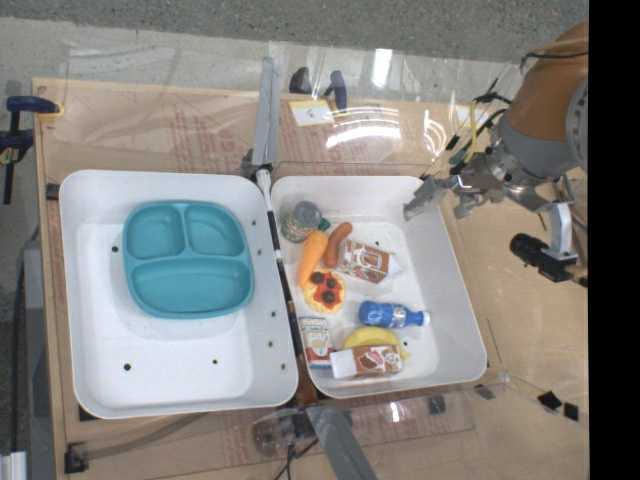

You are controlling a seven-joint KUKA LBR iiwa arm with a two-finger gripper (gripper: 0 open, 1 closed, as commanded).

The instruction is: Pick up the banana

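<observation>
Banana (372, 339) at right bin's (462, 308) 6 o'clock, wedged betw. blue bottle (392, 315) & carton (368, 362); prob. light, stiff, smooth plastic; grab mid-curve; pincer (424, 200) grip state: can't tell.

Single fixed camera above surface (150, 128), looking down at slant. Both white bins in frame: left bin (90, 298), right bin (450, 288) (side by side, near centre). Moderate distance; far surface edge toward top. Arm (545, 118) enters from right side.
</observation>
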